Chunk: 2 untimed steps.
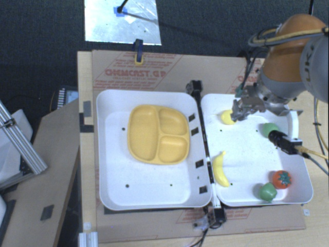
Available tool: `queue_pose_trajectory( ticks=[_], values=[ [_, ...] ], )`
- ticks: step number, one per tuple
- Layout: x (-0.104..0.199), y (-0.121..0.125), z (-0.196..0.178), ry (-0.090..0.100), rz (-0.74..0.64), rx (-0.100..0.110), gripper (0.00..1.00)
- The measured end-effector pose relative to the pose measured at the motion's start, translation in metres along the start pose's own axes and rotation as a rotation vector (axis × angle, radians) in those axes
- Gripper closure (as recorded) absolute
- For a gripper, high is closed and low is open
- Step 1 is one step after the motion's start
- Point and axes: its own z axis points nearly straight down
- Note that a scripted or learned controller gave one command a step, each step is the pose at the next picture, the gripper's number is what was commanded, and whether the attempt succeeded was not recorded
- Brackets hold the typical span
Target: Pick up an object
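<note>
Arm: the grey arm with its orange band is reaching in from the upper right of the frame and is bending down over the right bin [308, 187], a posture that is suiting a descent from above.
Gripper: the gripper [239, 113] is hanging over the upper left part of the right bin, just right of the small yellow object [226, 118] and seemingly touching it.
Fingers: how far they are parted cannot be told, since the dark finger assembly is blurring together at this size; nothing is showing clearly between them.
Likely target: the small yellow object is lying in the upper left of the right bin; being nearest the gripper, it is probably the thing being sought.
Other candidates: a banana [221, 170] is lying along the left wall of the right bin, a green object [269, 129] is sitting at its right side, and an orange-red fruit [281, 178] and a green fruit [267, 191] are resting close together at its lower right corner.
Left bin: the left bin [110, 189] is holding a yellow divided plate [157, 134], lying flat near its middle, well apart from the gripper.
Judgement: the pick is looking not yet secured.
</note>
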Motion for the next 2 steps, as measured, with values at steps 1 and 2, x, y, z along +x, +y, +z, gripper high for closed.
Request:
queue_pose_trajectory(
  ticks=[1,2],
  values=[
    [0.056,0.018,0.011,0.000,0.000,-0.001,1.00],
    [0.107,0.029,0.020,0.000,0.000,0.000,1.00]
  ],
)
